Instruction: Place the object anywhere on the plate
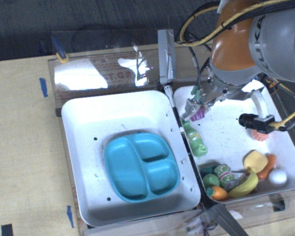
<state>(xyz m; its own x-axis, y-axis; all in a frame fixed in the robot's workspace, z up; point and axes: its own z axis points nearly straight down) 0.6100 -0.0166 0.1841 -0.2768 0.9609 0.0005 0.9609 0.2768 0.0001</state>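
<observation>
camera view, slanted down from above. two white bins side by side on pale tabletop.

left bin: blue plate with three compartments, lying flat near the middle.

right bin: gripper low over the far-left corner, close to the wall between the bins. small purple object right at the gripper tip, over the bin floor, well apart from the plate. cannot tell whether clamped or only touched; cannot tell gripper apart or together from this angle.

green object just beside the purple one, lying along the same wall. pink item toward the right side.

heap along the near edge: banana, yellow piece above it, small orange piece at the left end, white ball at the right end, all touching or nearly so.
</observation>
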